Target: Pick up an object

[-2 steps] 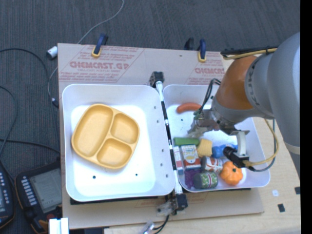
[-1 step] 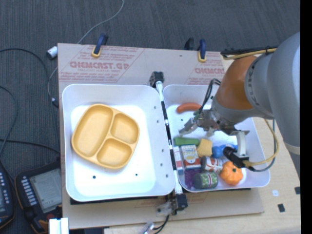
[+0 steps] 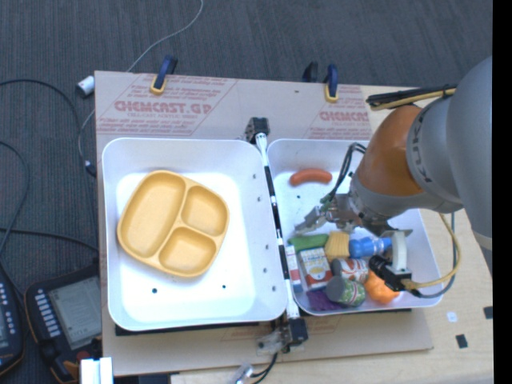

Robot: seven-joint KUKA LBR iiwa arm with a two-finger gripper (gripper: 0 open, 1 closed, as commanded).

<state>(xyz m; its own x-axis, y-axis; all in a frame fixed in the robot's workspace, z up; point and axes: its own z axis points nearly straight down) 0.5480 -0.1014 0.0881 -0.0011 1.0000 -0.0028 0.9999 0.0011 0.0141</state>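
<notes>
Grey arm with an orange band (image 3: 392, 162), mine, reaches in from the right over the right-hand shallow white bin (image 3: 282, 157). My two-finger gripper (image 3: 320, 217) hangs low in the middle of that bin, its metal tips pointing left toward the divider; whether it is released or clenched I cannot tell, and nothing shows between the tips.

Up and just left of my gripper lies a small red-orange sausage toy (image 3: 310, 177), alone on bare white. Just below my gripper sits a crowded pile: a green piece (image 3: 311, 242), a yellow and blue bottle shape (image 3: 358, 246), a red and white packet (image 3: 314, 266), a purple piece (image 3: 321, 301), a dark rounded toy (image 3: 347, 292) and an orange ball (image 3: 383, 293).

Far to my gripper's left, the left-hand white bin (image 3: 132, 302) holds a yellow three-compartment plastic tray (image 3: 173, 223), lying flat.
</notes>
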